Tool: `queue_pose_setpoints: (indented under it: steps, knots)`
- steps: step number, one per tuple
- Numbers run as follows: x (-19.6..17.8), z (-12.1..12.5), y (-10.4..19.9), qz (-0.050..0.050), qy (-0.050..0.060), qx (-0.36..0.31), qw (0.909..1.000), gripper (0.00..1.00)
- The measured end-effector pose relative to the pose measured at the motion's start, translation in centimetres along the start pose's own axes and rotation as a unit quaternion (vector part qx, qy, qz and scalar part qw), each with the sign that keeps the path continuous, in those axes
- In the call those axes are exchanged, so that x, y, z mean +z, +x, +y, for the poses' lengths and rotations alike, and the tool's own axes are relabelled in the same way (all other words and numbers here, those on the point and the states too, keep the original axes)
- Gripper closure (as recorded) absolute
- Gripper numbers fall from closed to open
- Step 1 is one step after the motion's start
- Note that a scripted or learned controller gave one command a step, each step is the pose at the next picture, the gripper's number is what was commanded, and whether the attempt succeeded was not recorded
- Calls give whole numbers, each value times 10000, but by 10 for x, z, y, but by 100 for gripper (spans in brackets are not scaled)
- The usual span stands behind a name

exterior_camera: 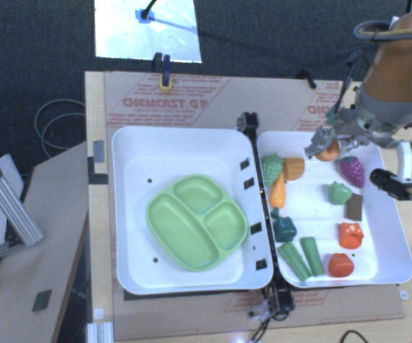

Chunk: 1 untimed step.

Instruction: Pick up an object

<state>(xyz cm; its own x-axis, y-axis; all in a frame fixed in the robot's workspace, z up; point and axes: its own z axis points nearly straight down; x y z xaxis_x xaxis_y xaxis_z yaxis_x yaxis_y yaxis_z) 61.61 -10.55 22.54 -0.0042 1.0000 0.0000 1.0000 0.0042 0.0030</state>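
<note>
Above the right bin's point(403, 263) far corner, the pincer point(325, 147) grips an orange ball point(328, 151), just beside the purple grapes point(352, 170); a green plate point(196, 221) fills the left bin point(131, 213).

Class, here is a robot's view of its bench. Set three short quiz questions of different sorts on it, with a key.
1. True or false: the green divided plate lies in the left bin.
2. Which item lies beside the gripper? A) purple grapes B) blue cup C) yellow banana
3. Fill in: the carrot lies in the ____ bin.

Key: 1 true; 2 A; 3 right.
</note>
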Motion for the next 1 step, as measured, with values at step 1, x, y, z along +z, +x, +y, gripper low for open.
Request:
queue_pose_setpoints:
  steps: [1]
  knots:
    - [7,8,60,7,6,-25,10000,100]
